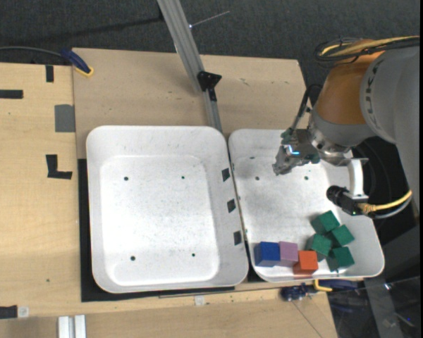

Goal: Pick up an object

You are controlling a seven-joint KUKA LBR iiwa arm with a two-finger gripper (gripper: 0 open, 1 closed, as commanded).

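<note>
Along the near edge of the right bin [268, 146] sit a blue block [268, 253], a lilac block [288, 252] and an orange block [307, 261], with green blocks [331, 239] heaped just beside them (all touching or nearly so). Farther back, the gripper [284, 163] hovers over bare bin floor, nothing between its fingers; whether they stand apart or together I cannot tell. Judging by this, the approach is in hand; next it must travel toward the cluster and descend on one block.

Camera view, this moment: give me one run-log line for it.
gripper: over upper part of right bin, nothing seen between fingers | blocks: blue, purple, orange, green cluster at bin's near edge | pick: not yet done
</note>
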